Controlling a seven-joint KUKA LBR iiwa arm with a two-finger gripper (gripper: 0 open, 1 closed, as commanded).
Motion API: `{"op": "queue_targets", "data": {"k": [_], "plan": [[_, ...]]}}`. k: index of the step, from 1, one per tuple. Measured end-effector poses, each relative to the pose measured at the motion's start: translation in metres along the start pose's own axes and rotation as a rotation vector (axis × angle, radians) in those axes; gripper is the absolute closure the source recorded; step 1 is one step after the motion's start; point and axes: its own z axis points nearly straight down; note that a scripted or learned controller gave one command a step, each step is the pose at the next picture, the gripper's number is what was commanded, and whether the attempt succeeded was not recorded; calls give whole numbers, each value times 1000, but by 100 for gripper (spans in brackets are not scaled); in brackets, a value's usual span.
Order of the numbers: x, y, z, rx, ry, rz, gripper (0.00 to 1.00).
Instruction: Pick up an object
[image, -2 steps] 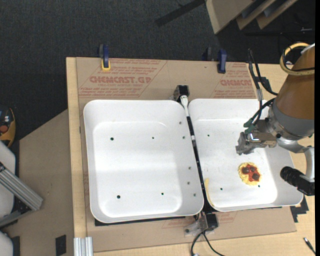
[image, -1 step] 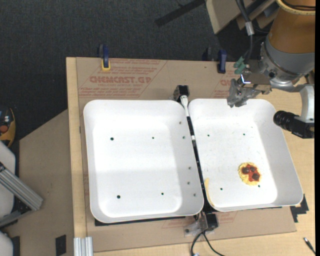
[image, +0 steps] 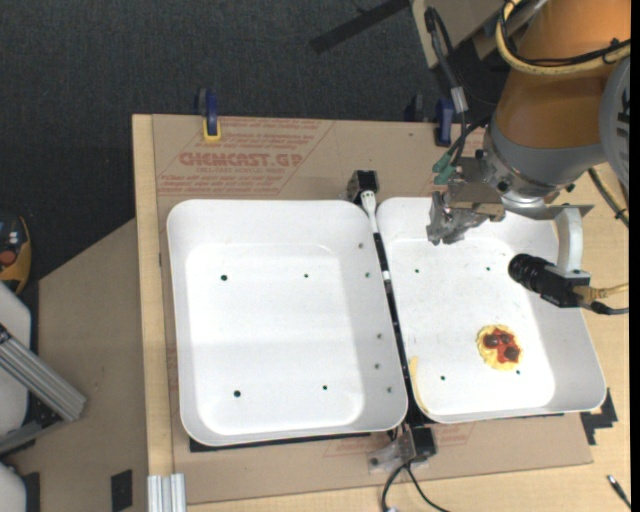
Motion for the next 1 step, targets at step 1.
{"op": "queue_targets", "data": {"k": [1], "plan": [[34, 58, -43, -14, 0, -3, 100]]}}
